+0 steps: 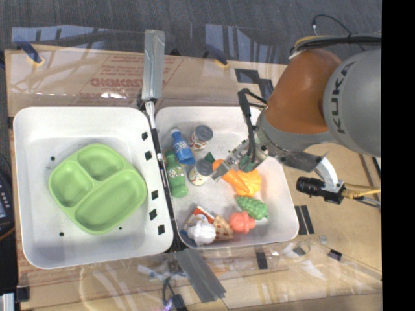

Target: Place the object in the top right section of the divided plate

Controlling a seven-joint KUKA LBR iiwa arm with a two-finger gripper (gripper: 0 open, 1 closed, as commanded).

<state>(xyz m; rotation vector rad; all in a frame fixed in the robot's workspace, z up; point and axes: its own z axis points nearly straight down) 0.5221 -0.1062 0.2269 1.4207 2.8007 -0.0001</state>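
While bottles (180,159), a can (203,135) and toy food (245,203) crowd the right bin (285,203), the end effector (235,164) hovers, grip unreadable.

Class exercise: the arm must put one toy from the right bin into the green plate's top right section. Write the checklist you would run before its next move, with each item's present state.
1. Green plate lies flat in the left bin: ok.
2. Its top right section is free: ok.
3. Tool is over the right bin, beside the orange toy: ok.
4. A toy is held between the fingers: cannot tell.
5. Blue bottle and green bottle lie close to the divider on the way: not ok.
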